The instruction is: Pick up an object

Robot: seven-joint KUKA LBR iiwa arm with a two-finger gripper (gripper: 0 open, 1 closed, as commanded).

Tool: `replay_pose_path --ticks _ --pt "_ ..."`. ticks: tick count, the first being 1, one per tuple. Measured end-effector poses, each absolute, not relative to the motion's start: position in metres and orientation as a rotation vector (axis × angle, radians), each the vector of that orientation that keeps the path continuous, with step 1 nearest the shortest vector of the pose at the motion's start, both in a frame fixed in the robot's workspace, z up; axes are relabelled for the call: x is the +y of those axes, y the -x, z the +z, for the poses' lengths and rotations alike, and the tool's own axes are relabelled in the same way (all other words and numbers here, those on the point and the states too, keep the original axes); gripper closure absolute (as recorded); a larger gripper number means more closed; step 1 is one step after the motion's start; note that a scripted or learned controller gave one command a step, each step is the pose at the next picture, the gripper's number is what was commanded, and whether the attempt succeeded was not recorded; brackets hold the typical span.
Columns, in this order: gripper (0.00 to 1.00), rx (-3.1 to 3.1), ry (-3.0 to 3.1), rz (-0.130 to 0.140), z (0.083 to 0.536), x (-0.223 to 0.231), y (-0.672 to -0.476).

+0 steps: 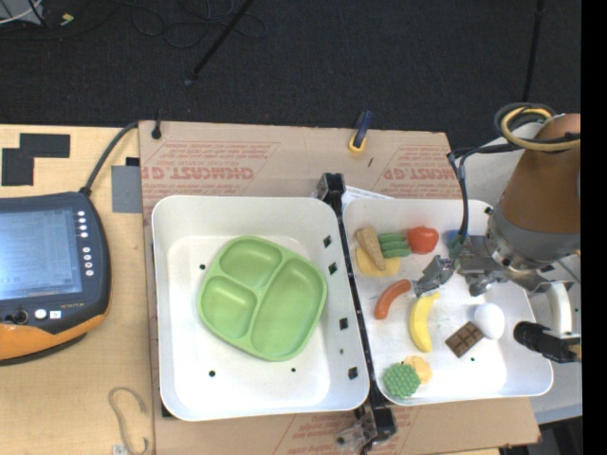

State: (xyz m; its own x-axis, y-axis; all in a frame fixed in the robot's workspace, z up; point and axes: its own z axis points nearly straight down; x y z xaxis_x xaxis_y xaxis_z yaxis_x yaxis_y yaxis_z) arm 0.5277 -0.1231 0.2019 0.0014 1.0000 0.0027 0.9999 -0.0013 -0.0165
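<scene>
Item: gripper (438,278), above right bin (531,373), beside banana (420,322). Whether it is closed you cannot tell. Centre over banana's middle, clear of sausage (392,299), before you descend.

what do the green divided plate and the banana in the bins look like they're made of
The green divided plate: probably molded plastic, given its uniform pale green colour, rounded compartment ridges and soft, low-gloss sheen.

The banana: likely a plastic or rubber toy, being evenly bright yellow, smooth and free of spots or bruises. At this resolution, hard plastic versus soft rubber cannot be told apart.
</scene>
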Motion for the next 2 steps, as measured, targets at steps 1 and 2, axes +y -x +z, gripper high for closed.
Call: replay_pose_path --ticks 1,2 --pt "0.0 -2.219 2.218 0.003 0.209 -0.123 -0.53" --pt "0.0 -2.217 2.216 0.007 0.155 -0.131 -0.524"
